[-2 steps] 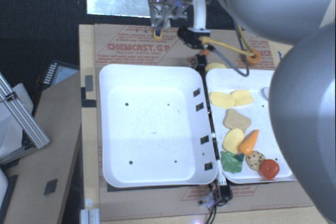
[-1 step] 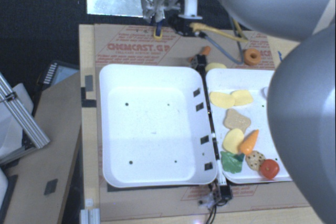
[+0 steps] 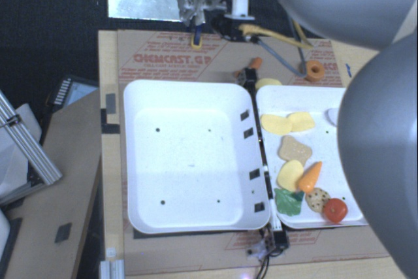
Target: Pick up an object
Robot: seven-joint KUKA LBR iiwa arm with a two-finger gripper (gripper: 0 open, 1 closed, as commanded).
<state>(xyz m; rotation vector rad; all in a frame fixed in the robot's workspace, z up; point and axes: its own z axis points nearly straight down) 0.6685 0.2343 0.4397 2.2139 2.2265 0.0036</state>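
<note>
Arm casing, grey and out of focus, spreads over the upper right and right side of the camera view and covers part of the right bin (image 3: 313, 222). The pincer (image 3: 196, 17) sits at the top of the view beyond both bins, over the brown cardboard sheet (image 3: 170, 59) printed with red lettering; whether it is wide or narrow I cannot tell, and no object can be seen in it. A small yellow piece (image 3: 196, 42) lies on the cardboard just below it. Yellow and blue cables (image 3: 277, 42) trail from the wrist area toward an orange ring (image 3: 315, 70) that lies on the cardboard near the far edge of the right bin.

Both bins rest side by side on the bench, joined along a line of black clips (image 3: 251, 153). The left bin (image 3: 134, 140) is white, with a few dark dots on its floor.

Toy food lies clustered in the near left part of the right bin: two pale yellow chip-like slices (image 3: 287, 122) touching each other, a tan bread-like piece (image 3: 294, 150) below them, a yellow lump (image 3: 289, 174) beside an orange carrot (image 3: 310, 175), a green leafy piece (image 3: 288, 201), a speckled brown cookie (image 3: 317, 198), and a red tomato (image 3: 335, 210) at the near edge. Another pale yellow item (image 3: 268, 83) rests at the bin's far left corner.
</note>
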